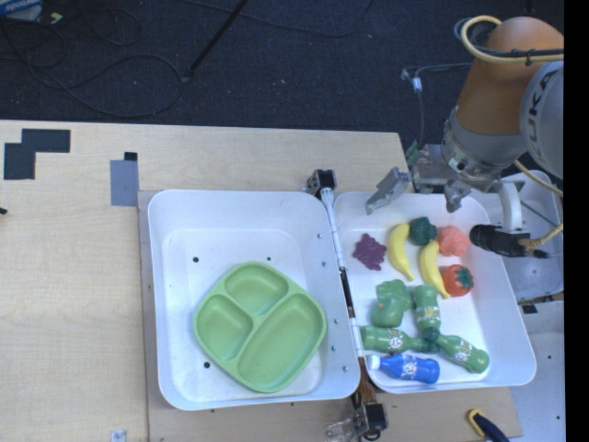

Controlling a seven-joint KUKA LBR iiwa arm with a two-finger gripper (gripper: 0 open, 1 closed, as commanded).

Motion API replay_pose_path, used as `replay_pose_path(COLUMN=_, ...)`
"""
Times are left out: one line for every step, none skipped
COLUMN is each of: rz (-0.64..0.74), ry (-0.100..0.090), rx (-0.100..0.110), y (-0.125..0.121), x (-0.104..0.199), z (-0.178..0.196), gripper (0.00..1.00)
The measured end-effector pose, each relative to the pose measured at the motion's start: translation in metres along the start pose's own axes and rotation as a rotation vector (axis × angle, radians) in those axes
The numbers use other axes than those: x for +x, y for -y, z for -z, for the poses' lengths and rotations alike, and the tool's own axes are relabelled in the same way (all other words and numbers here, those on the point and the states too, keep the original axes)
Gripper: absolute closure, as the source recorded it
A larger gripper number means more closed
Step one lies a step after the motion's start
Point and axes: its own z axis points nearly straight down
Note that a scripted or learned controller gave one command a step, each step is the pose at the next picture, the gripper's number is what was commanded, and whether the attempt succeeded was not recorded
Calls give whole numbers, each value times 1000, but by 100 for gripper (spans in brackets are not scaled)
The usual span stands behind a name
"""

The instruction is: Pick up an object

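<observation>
I saw the pale wooden bench (pixel 74 274) carrying two white bins side by side: the left bin (pixel 170 247) and the right bin (pixel 511 339), their inner edges touching.

The arm (pixel 515 72) is cut off by the right edge, and part of the orange fruit (pixel 452 239) is hidden behind the gripper (pixel 419 190).

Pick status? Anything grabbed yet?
Done: nothing; no object is lifted. The bananas, purple grapes and blue bottle all lie in the right bin. In hand: the gripper hovers at that bin's far edge, holding nothing. Left: descend, grasp, lift.
</observation>
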Motion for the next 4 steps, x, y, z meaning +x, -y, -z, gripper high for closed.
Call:
replay_pose_path(rz=-3, ry=0, rx=1, y=38, x=-49, z=-91, gripper=0)
replay_pose_path(rz=-2, ry=-1, rx=1, y=62, x=-77, z=-155, gripper=0)
replay_pose_path(rz=-8, ry=-2, rx=0, y=61, x=-79, z=-144, gripper=100)
replay_pose_path(rz=-3, ry=0, rx=-2, y=99, x=-61, z=-49, gripper=100)
